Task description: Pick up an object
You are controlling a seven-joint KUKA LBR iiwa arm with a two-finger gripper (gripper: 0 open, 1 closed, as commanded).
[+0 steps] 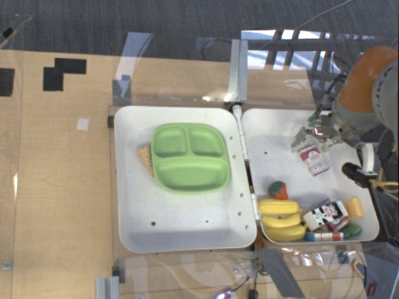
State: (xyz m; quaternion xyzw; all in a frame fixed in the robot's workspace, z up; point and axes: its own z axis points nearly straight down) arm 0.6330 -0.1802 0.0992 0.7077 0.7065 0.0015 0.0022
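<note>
My gripper [313, 143] hangs over the back right part of the right bin [274, 129], below the grey arm with its orange band [368, 80]. Its fingers look spread, so it is open. A small red and white carton [316, 161] lies on the bin floor just in front of the fingertips, touching or nearly touching them. Nothing is lifted between the fingers.
At the right bin's front lie two yellow bananas [280, 218], a red and green fruit [278, 190], a black and white box [325, 214], a yellow piece [354, 207] and a marker [324, 236]. The left bin [181, 223] holds a green divided plate [190, 157] and a cracker [145, 159].
</note>
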